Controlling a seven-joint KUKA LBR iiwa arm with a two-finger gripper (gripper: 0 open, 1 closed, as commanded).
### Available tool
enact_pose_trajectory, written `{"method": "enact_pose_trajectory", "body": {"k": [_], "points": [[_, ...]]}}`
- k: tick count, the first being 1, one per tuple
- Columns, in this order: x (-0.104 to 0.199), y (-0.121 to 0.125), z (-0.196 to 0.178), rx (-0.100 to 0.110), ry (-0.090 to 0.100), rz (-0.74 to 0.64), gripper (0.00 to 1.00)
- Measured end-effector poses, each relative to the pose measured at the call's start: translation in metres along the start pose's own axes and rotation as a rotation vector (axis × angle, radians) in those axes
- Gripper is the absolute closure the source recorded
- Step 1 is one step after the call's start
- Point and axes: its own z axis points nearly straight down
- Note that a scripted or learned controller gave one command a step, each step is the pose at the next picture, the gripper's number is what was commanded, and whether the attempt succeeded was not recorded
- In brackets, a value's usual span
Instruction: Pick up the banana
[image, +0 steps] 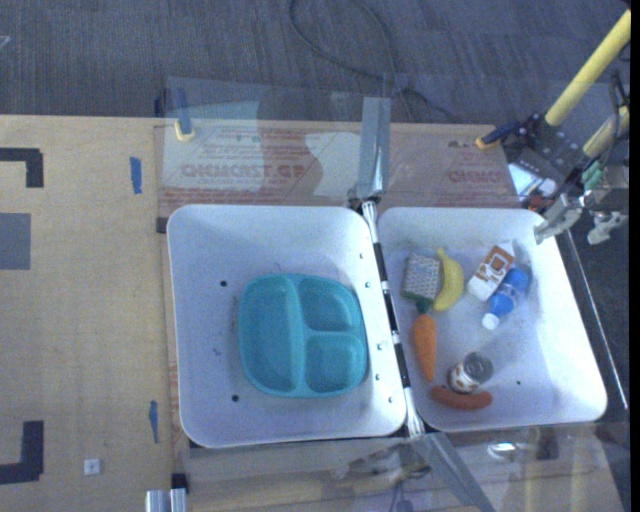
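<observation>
Leftmost, the wooden bench (80, 300) carries black corner marks and strips of blue tape. Next comes the left bin (200, 260), which holds a teal divided plate (301, 336) lying flat near its middle (three compartments, all facing up). Across the seam between the two bins, the right bin (570, 380) holds a small cluster of things. A grey mesh-patterned block (421, 275) lies closest to the seam, and the banana (449, 281) lies just beside it on the right, touching or nearly touching it, its curve running top to bottom. Below them a carrot (425, 346) lies lengthwise, with a small jar (469, 372) and a reddish sausage (461, 399) nearer the bin's lower edge. Further right sit a small orange-and-white carton (492, 271) and a blue-and-white bottle (505, 294), tilted side by side. The gripper (568, 205) hangs over the bin's upper right corner, well apart from the banana; whether it is parted or closed I cannot tell.
</observation>
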Motion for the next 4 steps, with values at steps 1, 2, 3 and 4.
{"method": "enact_pose_trajectory", "body": {"k": [1, 2, 3, 4], "points": [[0.065, 0.001, 0.146, 0.000, 0.001, -0.095, 0.00], [0.084, 0.026, 0.185, -0.005, -0.002, -0.189, 0.00], [0.084, 0.027, 0.174, -0.007, 0.000, -0.187, 1.00], [0.158, 0.072, 0.087, 0.001, 0.000, -0.079, 1.00]]}}
